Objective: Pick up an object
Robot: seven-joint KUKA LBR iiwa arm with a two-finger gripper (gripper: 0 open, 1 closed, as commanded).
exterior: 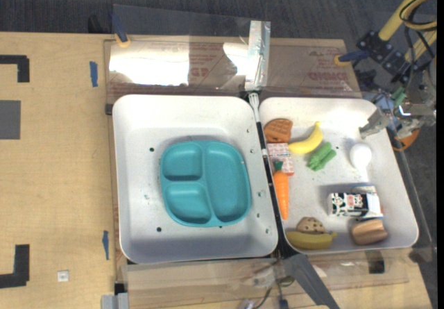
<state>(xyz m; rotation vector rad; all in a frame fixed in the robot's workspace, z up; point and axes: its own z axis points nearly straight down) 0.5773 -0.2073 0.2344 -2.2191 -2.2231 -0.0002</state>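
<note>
The right bin [397, 186] holds several toy foods: a brown waffle [278, 129], a yellow banana [309, 141], a green pod [321, 157], a white egg [360, 155], an orange carrot [282, 193], a black-and-white milk carton [354, 203], a cookie [310, 224], a second banana [310, 239] and a brown bread roll [368, 231]. My gripper [381, 122] hangs over the bin's far right corner, above and to the right of the egg, apart from every object. Nothing shows in its grasp.
A teal divided plate [205, 182] lies in the left bin [132, 162]. A small red-and-white packet [279, 155] sits by the divider. A clear panel [187, 57] stands behind the bins. Cables and the arm's wrist [406, 85] crowd the far right.
</note>
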